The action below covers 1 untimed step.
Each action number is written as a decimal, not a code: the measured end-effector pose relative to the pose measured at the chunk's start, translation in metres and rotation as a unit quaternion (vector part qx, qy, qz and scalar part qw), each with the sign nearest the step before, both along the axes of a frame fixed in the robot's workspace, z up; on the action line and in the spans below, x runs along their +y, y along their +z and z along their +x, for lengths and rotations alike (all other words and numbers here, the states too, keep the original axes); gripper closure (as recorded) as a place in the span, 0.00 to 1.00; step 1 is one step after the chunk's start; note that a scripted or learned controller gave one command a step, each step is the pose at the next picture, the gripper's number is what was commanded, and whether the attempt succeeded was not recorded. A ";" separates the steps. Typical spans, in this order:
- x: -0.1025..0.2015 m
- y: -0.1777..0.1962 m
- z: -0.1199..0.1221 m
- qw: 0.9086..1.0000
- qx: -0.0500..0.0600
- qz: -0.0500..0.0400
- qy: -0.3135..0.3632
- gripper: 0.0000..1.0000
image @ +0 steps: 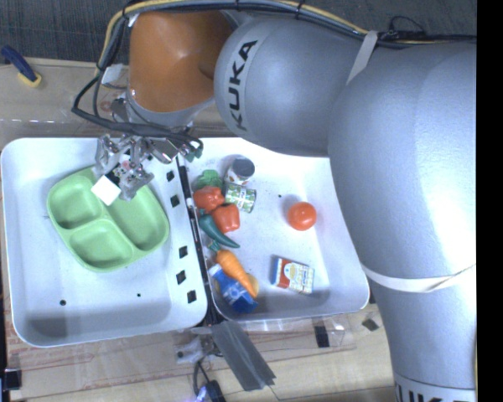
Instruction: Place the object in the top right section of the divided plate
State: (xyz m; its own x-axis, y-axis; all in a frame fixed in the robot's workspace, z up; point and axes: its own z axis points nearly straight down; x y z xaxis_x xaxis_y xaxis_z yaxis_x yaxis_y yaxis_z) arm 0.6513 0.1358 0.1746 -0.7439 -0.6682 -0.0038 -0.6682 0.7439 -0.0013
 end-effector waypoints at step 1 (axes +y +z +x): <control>0.001 0.021 0.005 0.992 0.000 0.000 0.123 1.00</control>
State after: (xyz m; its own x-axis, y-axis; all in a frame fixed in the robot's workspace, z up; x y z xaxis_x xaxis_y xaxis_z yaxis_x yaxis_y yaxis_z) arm 0.6567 0.1363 0.1961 -0.5576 -0.8301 -0.0040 -0.8301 0.5576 -0.0023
